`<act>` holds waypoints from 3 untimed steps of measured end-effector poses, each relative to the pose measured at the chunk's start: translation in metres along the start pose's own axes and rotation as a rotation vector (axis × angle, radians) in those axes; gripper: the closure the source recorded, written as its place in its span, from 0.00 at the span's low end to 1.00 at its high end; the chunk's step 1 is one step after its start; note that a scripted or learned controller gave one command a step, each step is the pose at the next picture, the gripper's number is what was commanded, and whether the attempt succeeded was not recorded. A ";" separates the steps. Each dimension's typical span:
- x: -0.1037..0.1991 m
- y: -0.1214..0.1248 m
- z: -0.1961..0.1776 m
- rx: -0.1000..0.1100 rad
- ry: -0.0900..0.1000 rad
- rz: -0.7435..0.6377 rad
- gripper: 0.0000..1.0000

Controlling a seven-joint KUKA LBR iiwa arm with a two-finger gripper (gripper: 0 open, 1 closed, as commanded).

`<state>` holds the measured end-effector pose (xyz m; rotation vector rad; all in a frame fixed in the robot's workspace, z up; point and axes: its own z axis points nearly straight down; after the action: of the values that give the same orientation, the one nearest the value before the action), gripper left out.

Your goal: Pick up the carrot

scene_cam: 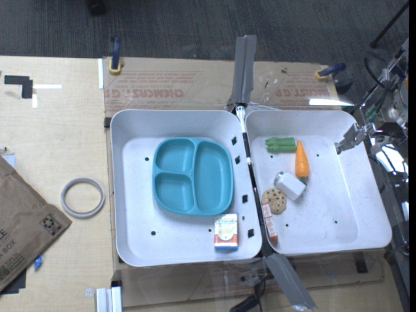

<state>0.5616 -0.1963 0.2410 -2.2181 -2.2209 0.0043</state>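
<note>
The carrot (301, 159) is a small orange cone lying in the right bin (351, 220), in its upper left part, with the tip pointing to the far side. A green bean bundle (280, 145) lies just left of the tip. A white block (290, 186) lies close below the thick end of the carrot.
A cookie (275, 201) and a red packet (268, 223) lie along the right bin's left wall. The left bin (130, 226) holds a teal divided plate (194, 175) and a small carton (226, 232). A tape ring (82, 196) and a cardboard box (26, 226) lie on the bench at left.
</note>
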 end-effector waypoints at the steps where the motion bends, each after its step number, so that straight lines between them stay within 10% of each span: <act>1: 0.018 0.056 -0.017 -0.002 -0.002 0.001 0.00; 2: 0.006 0.058 0.150 -0.004 -0.001 0.126 0.00; 3: 0.084 0.050 0.150 -0.001 0.000 0.144 0.00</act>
<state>0.6110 -0.1125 0.0906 -2.3728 -2.0568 0.0035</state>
